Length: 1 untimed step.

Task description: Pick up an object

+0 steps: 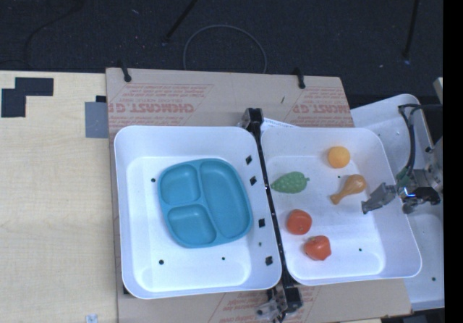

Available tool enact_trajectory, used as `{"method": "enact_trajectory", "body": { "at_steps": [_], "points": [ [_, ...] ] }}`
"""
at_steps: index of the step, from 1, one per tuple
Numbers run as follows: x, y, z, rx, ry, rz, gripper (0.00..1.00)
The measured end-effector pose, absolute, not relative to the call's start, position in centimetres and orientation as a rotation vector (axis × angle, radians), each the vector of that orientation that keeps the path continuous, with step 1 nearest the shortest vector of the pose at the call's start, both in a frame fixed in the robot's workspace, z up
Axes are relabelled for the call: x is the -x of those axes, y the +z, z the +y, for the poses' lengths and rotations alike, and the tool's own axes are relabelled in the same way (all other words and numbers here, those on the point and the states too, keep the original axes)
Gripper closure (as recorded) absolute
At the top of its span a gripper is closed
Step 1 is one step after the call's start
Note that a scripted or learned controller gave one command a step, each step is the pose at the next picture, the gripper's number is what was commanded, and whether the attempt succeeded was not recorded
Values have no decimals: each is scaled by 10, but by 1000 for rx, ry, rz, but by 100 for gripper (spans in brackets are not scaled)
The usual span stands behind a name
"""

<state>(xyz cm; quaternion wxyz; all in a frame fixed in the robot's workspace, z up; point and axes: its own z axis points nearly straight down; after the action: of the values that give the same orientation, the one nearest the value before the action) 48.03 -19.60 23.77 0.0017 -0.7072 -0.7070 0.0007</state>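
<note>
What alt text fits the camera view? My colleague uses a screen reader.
The gripper hovers at the right bin's right edge, near a toy drumstick, orange ball, green item and two red items. The left bin holds a blue divided plate.

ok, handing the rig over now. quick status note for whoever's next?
Pincer: at the right bin's right edge, low, nothing seen in it; finger state unclear.
Right bin: orange ball, drumstick nearest the pincer, green leafy piece, tomato, red piece.
Left bin: blue divided plate.
Done: nothing lifted.
Left: grasp and lift one object.
</note>
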Motion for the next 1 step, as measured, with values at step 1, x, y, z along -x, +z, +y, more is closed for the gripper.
{"method": "enact_trajectory", "body": {
  "at_steps": [1],
  "points": [
    [-479, 179, -205, 2216, 6, -2215, 0]
  ]
}}
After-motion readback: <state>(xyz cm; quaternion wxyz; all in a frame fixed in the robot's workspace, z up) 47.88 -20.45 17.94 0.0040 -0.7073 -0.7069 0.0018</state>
